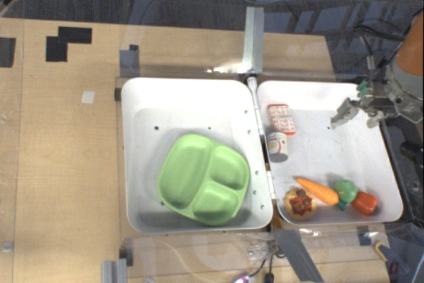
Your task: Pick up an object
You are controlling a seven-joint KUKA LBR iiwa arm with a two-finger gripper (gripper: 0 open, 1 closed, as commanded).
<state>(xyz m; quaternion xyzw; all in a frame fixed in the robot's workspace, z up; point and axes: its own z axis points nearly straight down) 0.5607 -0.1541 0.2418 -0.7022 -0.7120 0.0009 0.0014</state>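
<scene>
Down by the right bin's (391, 162) front edge lay my pick, the toy carrot (317, 190): light, stiff, slick plastic, best pinched across its middle. My end effector (351, 109) hovered near the back corner; I couldn't tell its spread.

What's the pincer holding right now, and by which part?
Nothing held: the pincer hovers over bare floor of the right bin, apart from every object.

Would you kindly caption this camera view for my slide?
Arm's tool above the right bin of toy food; green divided plate in the left bin.
</scene>
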